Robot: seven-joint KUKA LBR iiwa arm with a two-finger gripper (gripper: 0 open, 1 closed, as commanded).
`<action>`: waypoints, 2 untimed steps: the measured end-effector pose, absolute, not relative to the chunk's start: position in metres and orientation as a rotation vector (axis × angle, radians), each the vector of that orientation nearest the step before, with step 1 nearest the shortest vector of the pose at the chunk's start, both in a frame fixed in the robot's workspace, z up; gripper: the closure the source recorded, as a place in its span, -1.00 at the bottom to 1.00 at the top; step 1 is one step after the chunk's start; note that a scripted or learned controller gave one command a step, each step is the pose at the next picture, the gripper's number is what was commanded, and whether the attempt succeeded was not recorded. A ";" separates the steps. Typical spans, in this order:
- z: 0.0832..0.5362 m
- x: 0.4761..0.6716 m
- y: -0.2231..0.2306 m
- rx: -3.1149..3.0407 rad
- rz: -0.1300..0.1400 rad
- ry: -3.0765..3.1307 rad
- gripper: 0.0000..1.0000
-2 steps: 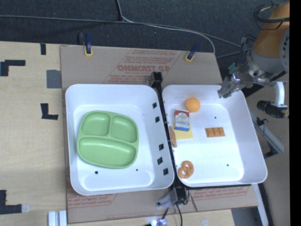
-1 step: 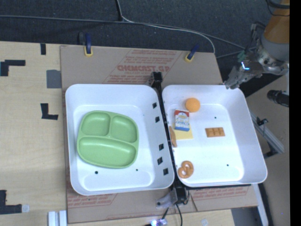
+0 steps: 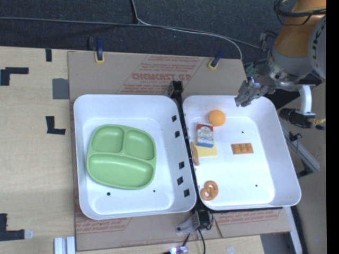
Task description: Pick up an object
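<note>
The grey and orange arm reaches in from the right, its gripper poised over the far rim of the right bin; whether it is open or closed cannot be told. Inside lie an orange ball, a small carton lengthwise front to back, its label unreadable, a brown wafer and a pretzel

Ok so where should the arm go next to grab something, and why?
Probably swing the gripper down and left toward the orange ball. It hangs over the right bin's far corner with nothing in it, and the ball is the nearest item.
</note>
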State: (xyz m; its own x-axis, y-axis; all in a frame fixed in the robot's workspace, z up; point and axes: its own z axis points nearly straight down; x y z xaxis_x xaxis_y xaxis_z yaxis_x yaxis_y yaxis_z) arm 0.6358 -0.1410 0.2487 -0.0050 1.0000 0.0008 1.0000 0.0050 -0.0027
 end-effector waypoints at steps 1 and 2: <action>0.254 0.622 -0.084 -2.213 0.001 -2.226 1.00; 0.242 0.617 -0.025 -2.211 0.002 -2.227 1.00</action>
